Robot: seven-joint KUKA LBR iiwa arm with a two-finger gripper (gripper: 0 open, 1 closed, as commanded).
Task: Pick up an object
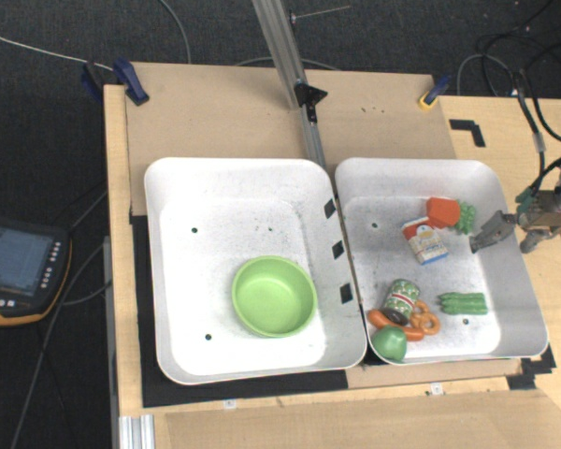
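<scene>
The claw (508,232) hung spread and empty over the right bin's (510,299) table-edge rim. The nearest object, an orange toy with green leaves (449,212), lay beside a small carton (426,241). Crowding risked the claw nudging both, or clipping the rim.

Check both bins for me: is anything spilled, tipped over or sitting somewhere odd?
Nothing looks spilled or broken. The green bowl sits upright in the left bin. The small can lies tilted among the toys, and the green apple rests against the right bin at its near rim.
</scene>
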